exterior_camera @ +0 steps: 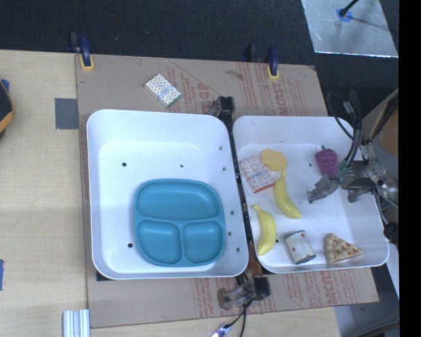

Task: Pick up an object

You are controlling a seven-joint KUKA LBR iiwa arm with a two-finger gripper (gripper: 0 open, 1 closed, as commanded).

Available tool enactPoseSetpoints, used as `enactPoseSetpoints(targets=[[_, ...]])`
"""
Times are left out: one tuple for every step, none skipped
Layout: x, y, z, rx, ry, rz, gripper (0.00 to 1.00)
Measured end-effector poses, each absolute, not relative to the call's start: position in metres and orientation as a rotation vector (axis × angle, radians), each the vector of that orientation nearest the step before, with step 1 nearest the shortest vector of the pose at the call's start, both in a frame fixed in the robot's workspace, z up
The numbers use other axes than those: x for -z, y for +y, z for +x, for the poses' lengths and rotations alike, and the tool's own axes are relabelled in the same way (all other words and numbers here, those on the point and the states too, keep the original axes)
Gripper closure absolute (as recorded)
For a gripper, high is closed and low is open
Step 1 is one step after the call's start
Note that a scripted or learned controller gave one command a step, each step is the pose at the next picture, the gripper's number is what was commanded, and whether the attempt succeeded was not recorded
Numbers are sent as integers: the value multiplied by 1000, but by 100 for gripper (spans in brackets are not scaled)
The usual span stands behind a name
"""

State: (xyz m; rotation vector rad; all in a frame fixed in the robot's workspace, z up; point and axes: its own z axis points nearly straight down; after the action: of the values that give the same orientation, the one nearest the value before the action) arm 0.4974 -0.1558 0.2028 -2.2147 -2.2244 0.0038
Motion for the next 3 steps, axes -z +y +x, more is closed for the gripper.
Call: enactPoseSetpoints(targets=[[-157, -122, 549, -4, -2228, -2214, 0], [-91, -110, 547, -6, -2224, -2214, 0], [-102, -111, 548, -9, -2228, -2211, 100]])
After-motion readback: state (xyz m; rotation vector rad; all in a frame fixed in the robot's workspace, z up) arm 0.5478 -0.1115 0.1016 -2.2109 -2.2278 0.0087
